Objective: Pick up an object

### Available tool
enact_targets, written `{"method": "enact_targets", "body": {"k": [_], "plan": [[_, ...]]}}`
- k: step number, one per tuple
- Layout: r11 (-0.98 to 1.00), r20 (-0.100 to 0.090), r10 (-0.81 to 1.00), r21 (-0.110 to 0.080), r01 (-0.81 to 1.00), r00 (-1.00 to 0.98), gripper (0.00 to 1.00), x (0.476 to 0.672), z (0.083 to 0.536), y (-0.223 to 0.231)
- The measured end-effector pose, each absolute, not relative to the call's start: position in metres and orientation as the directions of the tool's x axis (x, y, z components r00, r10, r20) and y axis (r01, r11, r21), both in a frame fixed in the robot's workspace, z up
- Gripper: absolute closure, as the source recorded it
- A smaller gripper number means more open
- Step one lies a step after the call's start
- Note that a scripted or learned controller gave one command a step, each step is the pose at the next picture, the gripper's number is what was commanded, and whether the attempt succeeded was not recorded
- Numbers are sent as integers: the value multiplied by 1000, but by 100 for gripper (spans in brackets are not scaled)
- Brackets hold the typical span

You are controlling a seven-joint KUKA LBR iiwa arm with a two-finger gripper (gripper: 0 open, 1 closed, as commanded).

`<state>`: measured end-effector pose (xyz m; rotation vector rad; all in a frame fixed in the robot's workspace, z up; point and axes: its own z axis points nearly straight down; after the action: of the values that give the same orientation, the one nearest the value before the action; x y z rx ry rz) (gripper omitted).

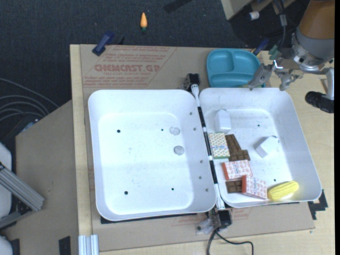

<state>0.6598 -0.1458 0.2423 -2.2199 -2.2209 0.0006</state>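
My gripper (272,79) hangs over the back rim of the right bin (300,142), its fingers spread open with nothing between them. Lower in that bin lie a white block (222,120), a second white block (266,145), a patterned box (218,145), a brown chocolate bar (237,147), a red-and-white box (237,169), a small brown piece (234,186), another red-and-white box (255,186) and a yellow corn-like item (282,190). All of them rest on the bin floor, well in front of the gripper.
The left bin (101,142) holds two small grey discs (175,131) (179,151). A teal divided plate (232,67) sits behind the right bin, just left of the gripper. A blue item (102,43) and an orange item (143,20) lie at the back.
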Motion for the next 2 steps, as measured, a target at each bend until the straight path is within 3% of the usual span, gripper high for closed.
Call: {"method": "enact_targets", "body": {"k": [1, 2], "plan": [[1, 1, 1000, -3, 1000, -1, 0, 666, 102, -95], [-1, 1, 1000, -2, 1000, 1, 0, 594, 84, -96]]}}
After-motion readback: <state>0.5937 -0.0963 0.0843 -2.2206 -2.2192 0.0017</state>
